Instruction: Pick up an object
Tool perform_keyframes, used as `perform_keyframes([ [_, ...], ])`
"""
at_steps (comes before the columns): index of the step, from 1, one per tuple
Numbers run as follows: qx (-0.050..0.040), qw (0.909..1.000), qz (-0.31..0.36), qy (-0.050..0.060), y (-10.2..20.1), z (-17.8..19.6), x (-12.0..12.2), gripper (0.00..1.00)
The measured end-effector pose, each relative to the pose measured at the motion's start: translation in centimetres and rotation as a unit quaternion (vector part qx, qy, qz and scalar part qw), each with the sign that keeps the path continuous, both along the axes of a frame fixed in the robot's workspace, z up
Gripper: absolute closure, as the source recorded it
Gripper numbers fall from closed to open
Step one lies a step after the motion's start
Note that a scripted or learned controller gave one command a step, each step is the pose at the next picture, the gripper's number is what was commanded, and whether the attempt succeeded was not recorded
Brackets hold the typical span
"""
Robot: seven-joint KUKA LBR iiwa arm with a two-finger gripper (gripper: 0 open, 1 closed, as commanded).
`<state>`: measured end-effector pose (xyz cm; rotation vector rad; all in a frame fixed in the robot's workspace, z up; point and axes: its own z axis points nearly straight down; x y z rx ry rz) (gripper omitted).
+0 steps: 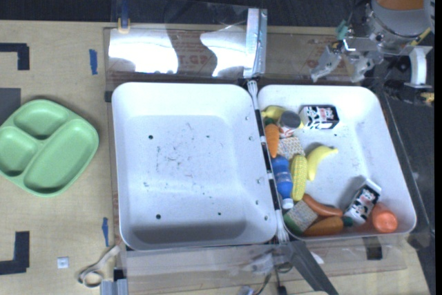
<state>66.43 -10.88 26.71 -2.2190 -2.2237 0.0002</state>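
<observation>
Grey metal, my hand hovers beyond the far edge of the right bin, fingers spread, gripping nothing. Toys crowd that bin's left wall: a banana, corn, a milk carton. Smaller pieces overlap, hard to name. My arm is cut off top right.

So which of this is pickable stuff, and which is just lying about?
For the job: gripper; right bin with banana, corn cob, carrot, two cow-print cartons.

Lying about: left bin, green divided plate, blue tape.
</observation>
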Motion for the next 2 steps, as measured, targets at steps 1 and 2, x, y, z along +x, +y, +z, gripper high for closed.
perform_keyframes([
  [1, 0.0001, 0.9991, 0.042, -0.001, -1.5, -13.2, -4.9, 0.00],
  [2, -0.0043, 0.9955, 0.094, -0.012, 0.9, -16.9, -9.7, 0.00],
])
